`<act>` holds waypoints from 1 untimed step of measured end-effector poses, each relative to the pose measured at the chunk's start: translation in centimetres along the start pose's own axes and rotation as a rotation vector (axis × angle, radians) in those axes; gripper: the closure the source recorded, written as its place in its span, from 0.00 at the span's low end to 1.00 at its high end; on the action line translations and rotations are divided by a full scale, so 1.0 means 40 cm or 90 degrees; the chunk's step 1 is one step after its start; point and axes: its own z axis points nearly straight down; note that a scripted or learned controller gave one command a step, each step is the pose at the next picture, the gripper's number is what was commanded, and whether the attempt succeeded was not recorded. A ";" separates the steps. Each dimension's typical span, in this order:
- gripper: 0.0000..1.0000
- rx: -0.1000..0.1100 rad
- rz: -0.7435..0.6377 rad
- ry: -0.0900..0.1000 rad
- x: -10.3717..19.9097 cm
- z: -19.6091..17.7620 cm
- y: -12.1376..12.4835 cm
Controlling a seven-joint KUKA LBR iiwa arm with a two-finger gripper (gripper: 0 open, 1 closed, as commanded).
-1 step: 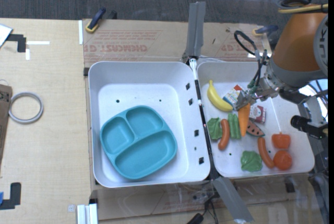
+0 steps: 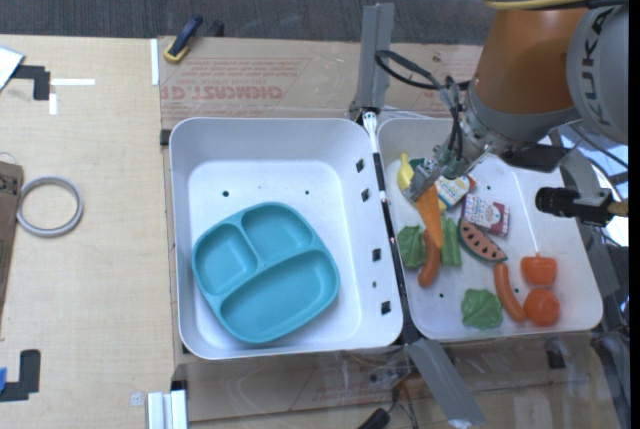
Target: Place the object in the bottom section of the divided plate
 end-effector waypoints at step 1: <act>1.00 0.002 -0.089 0.001 0.251 0.054 0.056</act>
